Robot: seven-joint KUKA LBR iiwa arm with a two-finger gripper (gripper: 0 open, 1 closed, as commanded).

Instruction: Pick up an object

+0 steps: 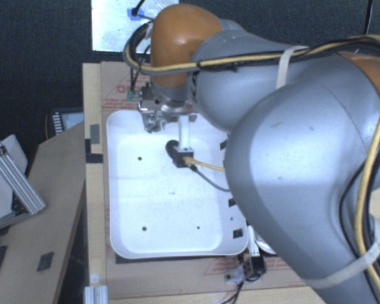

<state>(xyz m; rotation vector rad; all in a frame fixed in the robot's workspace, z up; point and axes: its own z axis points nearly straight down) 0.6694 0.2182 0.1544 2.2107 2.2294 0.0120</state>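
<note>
object to pick cannot be made out; gripper (153,120) is seen low over the upper left corner of the white bin (171,236), left of centre frame.
how far the jaws are open cannot be told from this angle, and what, if anything, is gripped cannot be told either. three small dark dots (144,228) are seen on the bin floor, well apart. the orange band (177,37) is seen directly above the gripper, at top centre. the grey arm (304,170) is brought in from the right and part of the bin's right rim is covered by it. the bin is seated on a cardboard-coloured bench (95,170). an aluminium profile (12,176) is seen tilted at the left edge, and a pale sheet (114,18) at upper left.
</note>
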